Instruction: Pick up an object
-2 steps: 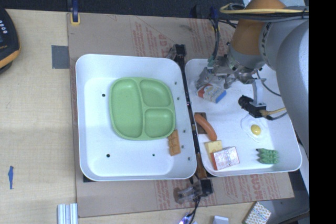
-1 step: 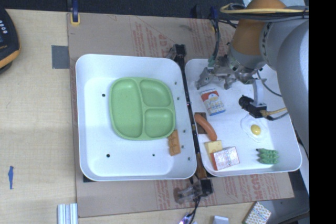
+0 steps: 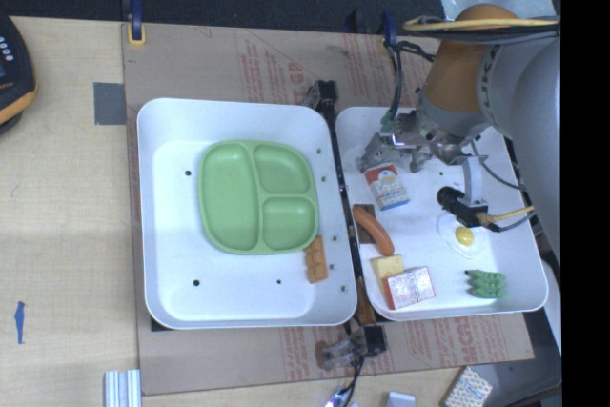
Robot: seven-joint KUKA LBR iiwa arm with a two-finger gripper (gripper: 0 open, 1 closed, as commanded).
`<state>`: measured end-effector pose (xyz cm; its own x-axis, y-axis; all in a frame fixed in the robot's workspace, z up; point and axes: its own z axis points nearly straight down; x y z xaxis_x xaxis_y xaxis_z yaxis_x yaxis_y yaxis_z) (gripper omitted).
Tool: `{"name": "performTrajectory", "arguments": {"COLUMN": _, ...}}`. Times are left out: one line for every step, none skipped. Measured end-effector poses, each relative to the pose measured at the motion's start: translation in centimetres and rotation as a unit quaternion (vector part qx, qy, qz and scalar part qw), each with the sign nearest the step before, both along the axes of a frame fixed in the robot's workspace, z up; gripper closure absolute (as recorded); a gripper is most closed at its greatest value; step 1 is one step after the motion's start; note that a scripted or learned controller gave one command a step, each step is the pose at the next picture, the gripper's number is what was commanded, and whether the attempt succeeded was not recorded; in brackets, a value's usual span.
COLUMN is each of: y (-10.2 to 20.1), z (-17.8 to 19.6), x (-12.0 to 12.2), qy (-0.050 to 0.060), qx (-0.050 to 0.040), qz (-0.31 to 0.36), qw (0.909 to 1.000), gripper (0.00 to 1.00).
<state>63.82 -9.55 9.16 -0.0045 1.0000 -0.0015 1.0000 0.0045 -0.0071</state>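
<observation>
**Arm low over right bin, carton nearest the gripper**

Gripper (image 3: 396, 148) sits at the far-left part of the right bin (image 3: 529, 300), arm reaching in from the right. Whether it is parted or closed: cannot tell, the wrist body hides that. Nothing seen held.

Nearest candidate: small carton (image 3: 387, 187), red-and-white, lying just in front of the gripper, tilted slightly. Other items in the same bin: sausage (image 3: 374, 230) along the left wall, yellow block (image 3: 386, 266) touching a pink box (image 3: 412, 287), fried egg (image 3: 461, 234), green toy (image 3: 486, 283) at the near-right corner. Left bin (image 3: 162, 300) holds a green divided plate (image 3: 257, 196) and an orange piece (image 3: 315, 258) beside it.

Judgement: the carton is the sensible target. Centre over it, turn the wrist so the grip spans its narrow sides, come straight down, close fully before lifting. Risk: it lies close to the sausage and bin wall, so an off-centre descent may nudge it away
</observation>
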Motion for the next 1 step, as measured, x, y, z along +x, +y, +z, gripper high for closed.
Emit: {"name": "performTrajectory", "arguments": {"y": -0.17, "z": 0.08, "x": 1.92, "qy": -0.004, "qx": 0.0003, "qz": 0.001, "qw": 1.0000, "gripper": 0.00}}
